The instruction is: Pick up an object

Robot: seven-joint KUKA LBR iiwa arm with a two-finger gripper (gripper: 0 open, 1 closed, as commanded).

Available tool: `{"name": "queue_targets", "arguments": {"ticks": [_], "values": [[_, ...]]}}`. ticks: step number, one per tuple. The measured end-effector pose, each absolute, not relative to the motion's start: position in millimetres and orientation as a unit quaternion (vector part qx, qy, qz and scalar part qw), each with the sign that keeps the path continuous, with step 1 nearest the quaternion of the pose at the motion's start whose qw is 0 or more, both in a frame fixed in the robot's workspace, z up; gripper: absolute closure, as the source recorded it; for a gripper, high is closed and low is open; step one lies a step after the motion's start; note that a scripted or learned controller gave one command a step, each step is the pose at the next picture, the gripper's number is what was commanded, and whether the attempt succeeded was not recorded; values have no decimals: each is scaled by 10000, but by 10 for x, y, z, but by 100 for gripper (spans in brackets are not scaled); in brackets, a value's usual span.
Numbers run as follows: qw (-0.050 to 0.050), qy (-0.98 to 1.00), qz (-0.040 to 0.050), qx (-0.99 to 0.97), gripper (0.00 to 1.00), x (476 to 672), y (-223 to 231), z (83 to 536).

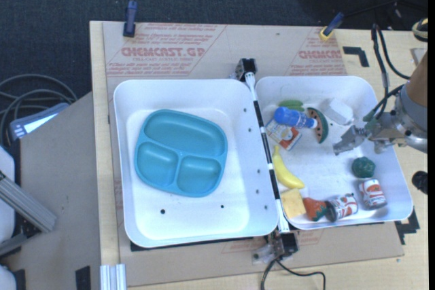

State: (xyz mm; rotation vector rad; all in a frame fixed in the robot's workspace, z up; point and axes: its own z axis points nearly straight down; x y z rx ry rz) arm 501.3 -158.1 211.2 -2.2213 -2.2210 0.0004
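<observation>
- The bench (204,51) sits on dark carpet and bears 2 shallow white bins side by side.
- The left bin (136,214) holds 1 blue divided plate (181,153).
- The right bin (326,88) holds the clutter to pick from: a blue bottle (293,118), a watermelon slice (318,124), a banana (287,174), a yellow block (292,203), a white block (340,111), a green ball (363,166) and 2 small cans (372,193) near the lower right corner.
- The arm (414,109) reaches in from the right.
- The gripper (348,140) hangs over the bin's right half, between the white block and the green ball; I cannot tell how the claw is set, and nothing shows pinched in it.
- Judgement: no object looks lifted yet, so the grasp and the raise are both left.
</observation>
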Motion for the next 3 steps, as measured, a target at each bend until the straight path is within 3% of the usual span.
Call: {"name": "queue_targets", "arguments": {"ticks": [1, 2, 3], "values": [[-6, -7074, -3, -7068, 0, 5919, -1499, 1611], [2, -7073, 1, -7069, 0, 6272, -1509, 943], [58, -7078, 54, -7064, 0, 6635, -1409, 833]]}}
